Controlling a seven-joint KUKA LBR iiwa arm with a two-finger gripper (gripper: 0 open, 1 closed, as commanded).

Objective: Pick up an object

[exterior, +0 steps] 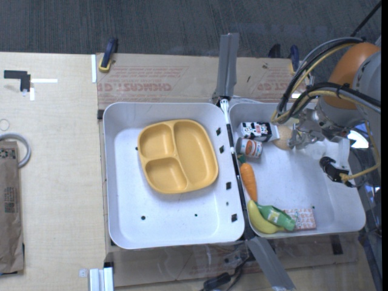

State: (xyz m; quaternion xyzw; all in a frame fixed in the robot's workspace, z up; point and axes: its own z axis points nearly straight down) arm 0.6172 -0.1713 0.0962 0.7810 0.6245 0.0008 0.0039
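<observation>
The right bin (339,223) holds several small objects. A black-and-white carton (254,129) lies at its back left, with a small can (250,148) on its side just in front of it. An orange carrot (248,182) lies along the left wall. At the front left a yellow banana (259,219) rests against a green item (280,218), and a pinkish flat packet (302,219) lies beside them. My gripper (299,138) hangs over the back of this bin, a little right of the carton, with nothing visibly held.
The left bin (121,217) holds a yellow divided plate (177,155). A metal divider post (228,65) stands behind the gap between the bins. Cables (339,168) hang off the arm over the right bin's right side. A brown bag (10,205) lies at the far left.
</observation>
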